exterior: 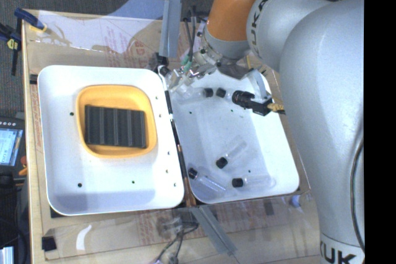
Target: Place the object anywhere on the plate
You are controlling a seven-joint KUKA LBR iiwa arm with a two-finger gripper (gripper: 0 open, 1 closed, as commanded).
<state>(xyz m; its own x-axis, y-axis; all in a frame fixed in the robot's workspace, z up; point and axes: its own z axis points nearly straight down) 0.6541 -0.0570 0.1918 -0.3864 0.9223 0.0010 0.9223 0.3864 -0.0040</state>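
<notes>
Clear, glassy plastic pieces (238, 148) are lying in the right white bin (281, 161), light and slippery; I'm favouring their black caps. My tool (185, 74) is hovering top-left; its state I cannot tell.

Yellow plate (115, 97) in left bin (55, 151), tool (179, 76) over right bin's (281, 161) far-left corner.

Two white bins (99, 195), perhaps a screen (9, 148) left
</notes>
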